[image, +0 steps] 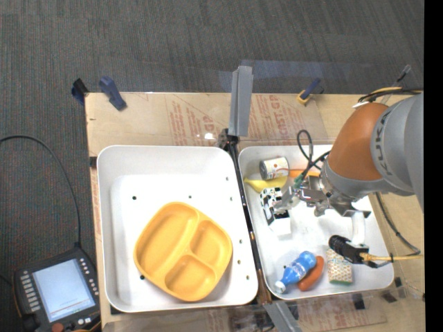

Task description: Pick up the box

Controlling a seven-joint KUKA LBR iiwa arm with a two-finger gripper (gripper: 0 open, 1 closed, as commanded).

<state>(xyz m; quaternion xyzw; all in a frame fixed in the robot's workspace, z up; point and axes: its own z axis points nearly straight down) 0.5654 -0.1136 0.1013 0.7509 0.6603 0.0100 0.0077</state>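
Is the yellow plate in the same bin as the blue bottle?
No, the yellow plate lies in the left bin, while the blue bottle lies in the right bin.

Dark grey ribbed carpet floor (173, 33) all around. Tan plywood surface (166, 120) printed with faded red lettering, blue clamps (111, 92) at its far edge. Grey upright post (241, 106) at mid-back. Handheld control pendant with pale screen (59, 292) lower left, possibly lying on the floor, black cable (41, 151) looping above.
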